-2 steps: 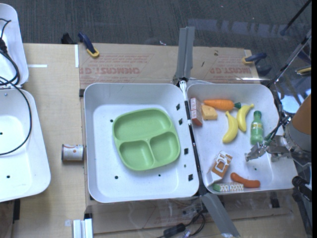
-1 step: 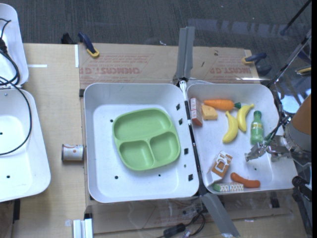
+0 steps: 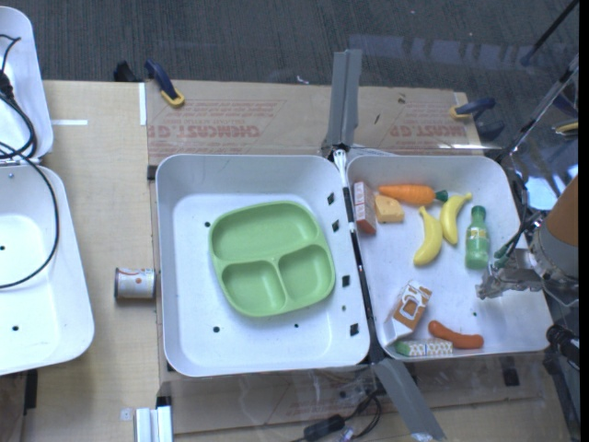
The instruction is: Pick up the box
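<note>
A small orange and white box [image 3: 411, 307] lies tilted on the floor of the right bin [image 3: 515, 343], toward its front. My gripper [image 3: 498, 282] hangs low over the right side of that bin, about a hand's width to the right of the box and apart from it. Nothing shows in its grasp. The arm comes in from the right edge of the camera view.
The right bin also holds a carrot [image 3: 406, 193], two bananas [image 3: 430, 237], a green bottle [image 3: 476, 238], a cheese wedge [image 3: 389, 210], a red carton [image 3: 360, 206], a sausage [image 3: 455, 336] and a flat packet [image 3: 425, 348]. A green divided plate [image 3: 271, 258] lies in the left bin.
</note>
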You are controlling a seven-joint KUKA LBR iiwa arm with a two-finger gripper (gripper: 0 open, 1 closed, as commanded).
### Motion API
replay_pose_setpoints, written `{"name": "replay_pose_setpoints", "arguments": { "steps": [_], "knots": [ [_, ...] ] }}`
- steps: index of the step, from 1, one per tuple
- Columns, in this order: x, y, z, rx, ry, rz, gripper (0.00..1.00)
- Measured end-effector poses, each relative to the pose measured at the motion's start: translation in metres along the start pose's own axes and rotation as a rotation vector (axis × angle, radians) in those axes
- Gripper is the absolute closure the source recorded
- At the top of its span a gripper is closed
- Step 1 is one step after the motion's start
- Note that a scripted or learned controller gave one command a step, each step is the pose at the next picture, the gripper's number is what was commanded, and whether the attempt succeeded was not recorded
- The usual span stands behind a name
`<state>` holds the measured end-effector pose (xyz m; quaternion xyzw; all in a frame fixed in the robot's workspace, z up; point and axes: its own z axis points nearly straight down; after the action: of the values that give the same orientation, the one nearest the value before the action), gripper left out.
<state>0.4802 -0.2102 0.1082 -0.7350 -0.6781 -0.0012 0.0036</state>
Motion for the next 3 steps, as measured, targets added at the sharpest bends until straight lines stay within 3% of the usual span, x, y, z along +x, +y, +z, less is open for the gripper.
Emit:
{"name": "replay_pose_setpoints", "arguments": {
  "steps": [1, 3],
  "knots": [
    [0.0004, 0.0000, 0.0001, 0.001, 0.001, 0.000, 0.00],
    [0.0004, 0.0000, 0.0001, 0.001, 0.001, 0.000, 0.00]
  ]
}}
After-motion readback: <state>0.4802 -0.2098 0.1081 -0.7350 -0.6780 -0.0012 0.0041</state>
